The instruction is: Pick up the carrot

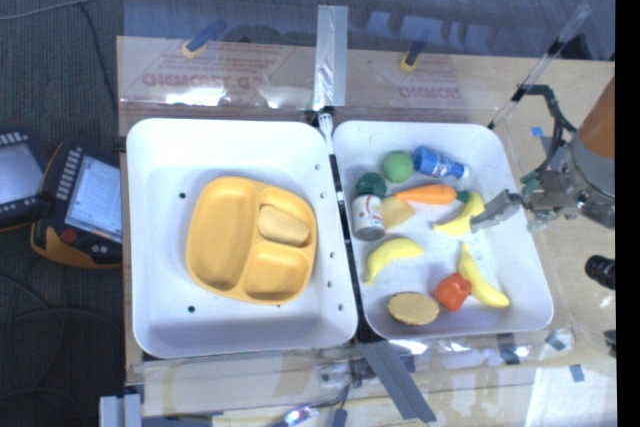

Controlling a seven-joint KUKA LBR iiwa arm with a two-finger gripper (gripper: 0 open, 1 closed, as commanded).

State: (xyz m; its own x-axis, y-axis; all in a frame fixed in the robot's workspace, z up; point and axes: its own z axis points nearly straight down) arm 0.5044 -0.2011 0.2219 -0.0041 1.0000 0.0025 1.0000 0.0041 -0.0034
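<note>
Fingertips of the gripper sit low over the right bin's right side, but whether they are apart or together cannot be told; they show as one pale grey wedge pointing left. Nothing is seen between them. The tip lies just beside a small yellow banana, near its right end. Behind it the wrist and the grey arm, with its orange band, reach in from the right edge.

The carrot lies flat in the upper middle of the right bin, orange, lengthwise left to right, apart from the gripper and a little up and to the left of it. A pale wedge-shaped piece touches its left end. Above it lie a green ball and a blue bottle. Left of it stands a small can. Lower down lie two more bananas, a red pepper and a round bread roll.

The left bin holds a yellow divided plate.
</note>
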